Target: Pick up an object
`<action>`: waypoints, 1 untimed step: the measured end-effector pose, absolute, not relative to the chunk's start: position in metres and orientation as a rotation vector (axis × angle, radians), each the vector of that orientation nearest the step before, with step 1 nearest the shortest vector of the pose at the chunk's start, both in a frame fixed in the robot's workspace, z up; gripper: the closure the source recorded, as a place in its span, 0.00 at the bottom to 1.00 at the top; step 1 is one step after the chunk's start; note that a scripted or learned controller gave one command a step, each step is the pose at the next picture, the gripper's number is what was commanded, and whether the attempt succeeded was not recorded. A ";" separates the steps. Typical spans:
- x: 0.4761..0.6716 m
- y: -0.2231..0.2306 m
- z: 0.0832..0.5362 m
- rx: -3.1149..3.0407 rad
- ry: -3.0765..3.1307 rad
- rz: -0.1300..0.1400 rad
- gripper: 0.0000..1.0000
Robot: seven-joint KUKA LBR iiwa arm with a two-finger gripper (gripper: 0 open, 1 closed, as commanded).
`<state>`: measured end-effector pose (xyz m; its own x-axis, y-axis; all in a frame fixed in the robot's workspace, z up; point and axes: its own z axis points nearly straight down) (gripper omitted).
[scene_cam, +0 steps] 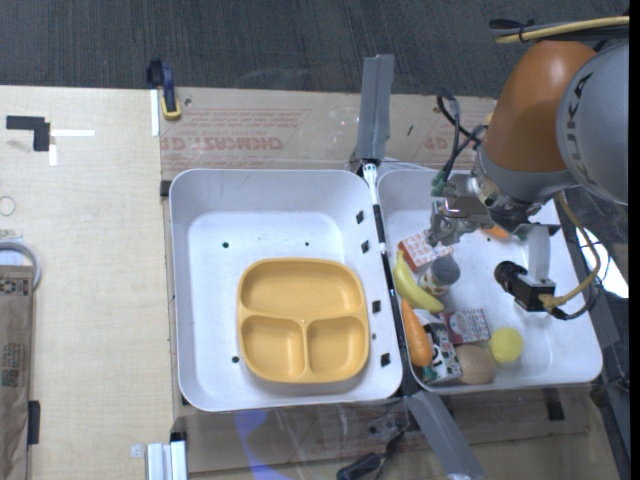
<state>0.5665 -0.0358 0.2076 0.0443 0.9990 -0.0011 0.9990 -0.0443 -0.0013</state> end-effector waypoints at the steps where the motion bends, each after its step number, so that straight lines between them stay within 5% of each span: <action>1: 0.543 -0.068 0.373 -2.075 -2.361 0.003 1.00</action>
